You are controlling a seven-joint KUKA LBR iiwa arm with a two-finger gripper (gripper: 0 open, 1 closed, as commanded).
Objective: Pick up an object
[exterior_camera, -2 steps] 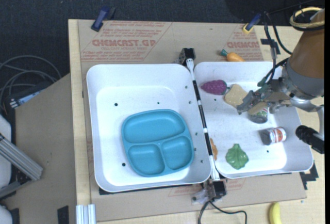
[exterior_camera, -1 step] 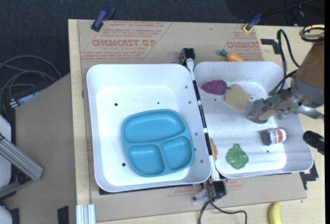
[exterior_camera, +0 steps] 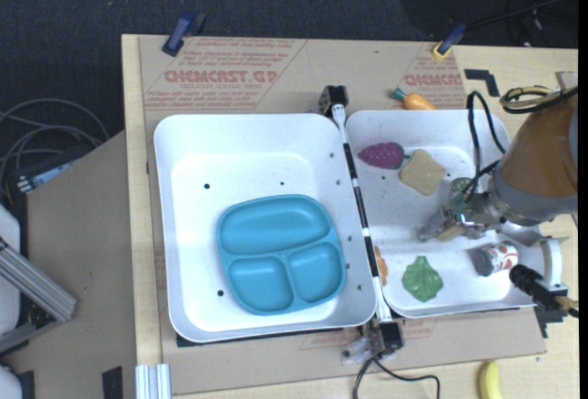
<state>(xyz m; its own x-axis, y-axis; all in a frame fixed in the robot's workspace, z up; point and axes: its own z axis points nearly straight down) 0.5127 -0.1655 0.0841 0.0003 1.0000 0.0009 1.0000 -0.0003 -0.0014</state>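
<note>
Green leaf piece [exterior_camera: 423, 278]: candidate pick; lies flat on the floor of the right-hand bin [exterior_camera: 459, 303], close to the front wall and toward the divider side; roughly as wide as long, so presents no marked long axis and imposes no preferred jaw orientation.

Small red-and-white can [exterior_camera: 496, 259]: on its side, level with the leaf but toward the arm side of the view; close beneath the wrist; judged awkward to reach from the present pose.

Gripper [exterior_camera: 441, 229]: low over the middle of the bin floor, tip pointing toward the divider; grasp state cannot be determined at this resolution; nothing visibly held.

Governing relation: leaf sits just in front of the gripper tip and slightly toward the divider, near but apart; requires, by judgement, a short shift toward the front wall, then a descent.

Tan slice [exterior_camera: 423, 173]: behind the gripper, about as near as the leaf; alternative target.

Purple grape cluster [exterior_camera: 381, 154]: further back, just beside the tan slice, near the divider.

Blue divided plate [exterior_camera: 280, 252]: in the left-hand bin, well apart from the gripper.

Orange carrot [exterior_camera: 418, 100]: on the bench behind the right-hand bin, outside it.
</note>
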